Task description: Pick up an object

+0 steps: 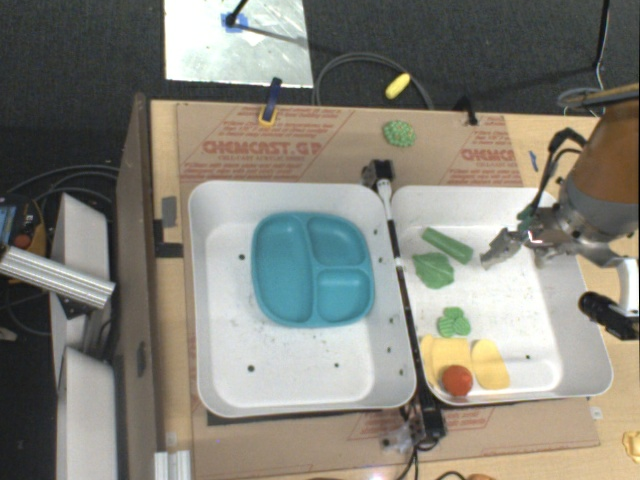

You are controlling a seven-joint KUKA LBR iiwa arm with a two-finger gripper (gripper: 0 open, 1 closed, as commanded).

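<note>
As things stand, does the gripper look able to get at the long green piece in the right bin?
Probably yes: the gripper hangs just right of the long green piece, with bare bin floor between them and nothing lying on it.

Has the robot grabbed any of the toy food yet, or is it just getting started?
Nothing looks picked up yet. The gripper hovers over the right bin, close to the long green piece. That piece, the green leaf, the small green piece, the two yellow pieces and the red ball all lie in the bin. The blue plate sits in the left bin. The whole pick is left to do.
</note>
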